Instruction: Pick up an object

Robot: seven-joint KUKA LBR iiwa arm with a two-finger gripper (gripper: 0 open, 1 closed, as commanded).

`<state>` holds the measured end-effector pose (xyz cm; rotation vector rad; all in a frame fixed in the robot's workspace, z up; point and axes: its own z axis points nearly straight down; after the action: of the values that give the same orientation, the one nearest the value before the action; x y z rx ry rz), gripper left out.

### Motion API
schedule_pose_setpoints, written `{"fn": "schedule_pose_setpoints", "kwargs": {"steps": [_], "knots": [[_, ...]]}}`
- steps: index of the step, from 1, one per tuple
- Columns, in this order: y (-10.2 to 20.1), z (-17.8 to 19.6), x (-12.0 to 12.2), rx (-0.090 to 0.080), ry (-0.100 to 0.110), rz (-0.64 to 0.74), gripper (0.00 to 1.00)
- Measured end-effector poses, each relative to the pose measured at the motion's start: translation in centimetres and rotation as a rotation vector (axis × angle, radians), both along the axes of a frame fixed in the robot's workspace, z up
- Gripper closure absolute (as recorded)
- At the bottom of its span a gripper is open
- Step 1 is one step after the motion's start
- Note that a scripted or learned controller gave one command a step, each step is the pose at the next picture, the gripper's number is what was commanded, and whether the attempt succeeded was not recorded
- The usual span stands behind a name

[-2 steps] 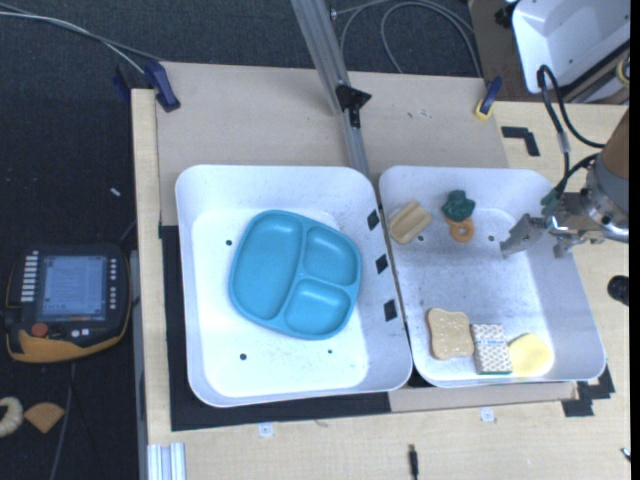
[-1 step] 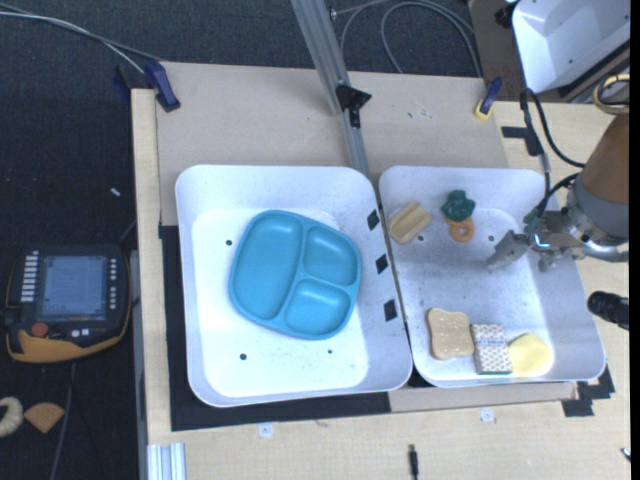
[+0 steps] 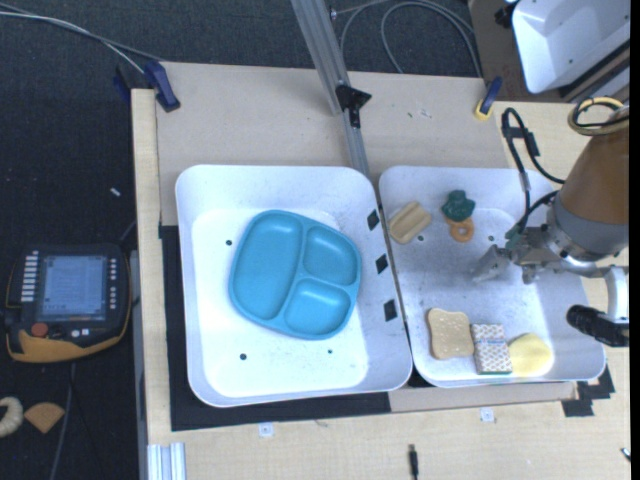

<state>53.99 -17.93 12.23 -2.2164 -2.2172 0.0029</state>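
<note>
Three food pieces [image 3: 490, 346] lie near the gripper [image 3: 510, 264], whose opening I cannot tell.

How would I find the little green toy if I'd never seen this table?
Look in the right white bin, up along its far side. The green toy sits there, right of a tan block and above a small orange ring. It is the only dark green thing.

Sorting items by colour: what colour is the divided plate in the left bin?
The divided plate is light blue, plainly seen in the camera view.
</note>
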Motion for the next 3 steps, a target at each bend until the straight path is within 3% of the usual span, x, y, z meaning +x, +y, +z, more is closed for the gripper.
{"fn": "schedule_pose_setpoints", "kwargs": {"steps": [1,2,3], "knots": [[0.1,-3.7,0.1,-0.002,-0.006,0.0,0.0],[-0.1,-2.4,0.3,-0.007,-0.013,-0.001,1.0],[-0.5,4.0,0.9,-0.006,-0.014,0.001,1.0]]}}
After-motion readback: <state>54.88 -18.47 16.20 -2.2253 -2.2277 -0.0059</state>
